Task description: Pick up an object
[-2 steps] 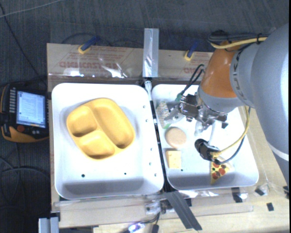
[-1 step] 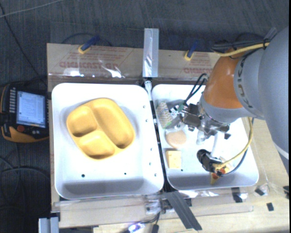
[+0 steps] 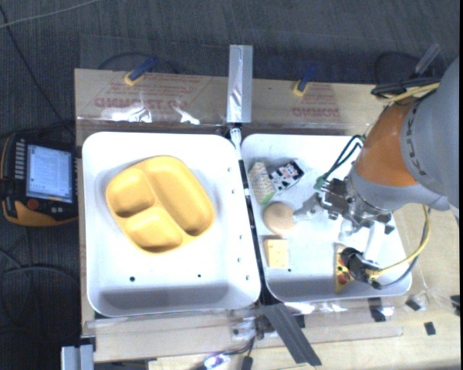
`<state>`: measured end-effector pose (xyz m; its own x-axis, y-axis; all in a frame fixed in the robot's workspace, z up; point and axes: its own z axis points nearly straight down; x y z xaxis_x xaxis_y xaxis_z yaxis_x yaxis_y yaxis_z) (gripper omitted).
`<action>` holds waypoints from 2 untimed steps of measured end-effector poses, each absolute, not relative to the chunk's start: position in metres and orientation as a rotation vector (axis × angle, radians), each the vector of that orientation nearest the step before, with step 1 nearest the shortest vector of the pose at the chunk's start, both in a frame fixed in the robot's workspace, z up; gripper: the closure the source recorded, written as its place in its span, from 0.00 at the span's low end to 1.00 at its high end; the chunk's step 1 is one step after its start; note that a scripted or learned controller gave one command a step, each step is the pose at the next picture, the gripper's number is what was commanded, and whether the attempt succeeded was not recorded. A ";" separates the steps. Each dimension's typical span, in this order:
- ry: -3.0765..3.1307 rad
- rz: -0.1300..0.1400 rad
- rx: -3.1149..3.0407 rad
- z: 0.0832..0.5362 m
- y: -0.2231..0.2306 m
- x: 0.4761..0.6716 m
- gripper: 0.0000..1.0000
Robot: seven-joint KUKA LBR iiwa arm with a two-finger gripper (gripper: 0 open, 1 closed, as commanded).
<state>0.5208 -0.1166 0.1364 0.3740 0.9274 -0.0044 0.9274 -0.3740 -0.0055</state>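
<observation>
A grey robot arm with an orange band reaches in over the right-hand bin (image 3: 386, 287) on the counter, its jaws (image 3: 347, 206) low near the middle of the bin floor. Whether the jaws stand wide or narrow cannot be told from above, since cables and wrist hardware crowd the tip, and nothing is seen held between them.

The nearest things all lie to the jaws' left in the picture. A round, tan, egg-like ball (image 3: 278, 218) sits closest, just beside the bin's dividing wall. A small yellow block (image 3: 276, 253) lies below it, toward the bin's near edge. A dark patterned packet (image 3: 285, 174) and a pale ridged piece (image 3: 259, 180) sit farther up by the same wall; the ridged piece runs lengthwise along that wall. A red and yellow item (image 3: 343, 272) lies below the jaws, close to the arm's cabling.

The other bin (image 3: 100, 284) holds a yellow divided tray (image 3: 159, 203), well apart from the jaws. The ball looks the likeliest target, a sideways shift away.
</observation>
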 end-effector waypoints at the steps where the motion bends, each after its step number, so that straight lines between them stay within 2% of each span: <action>1: -1.823 0.007 -2.558 0.150 -0.199 0.511 0.00; 2: -2.245 0.004 -2.195 0.163 -0.151 0.544 0.00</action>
<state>0.5440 -0.1510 0.1626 -0.0227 0.9997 -0.0003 0.9997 0.0227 -0.0032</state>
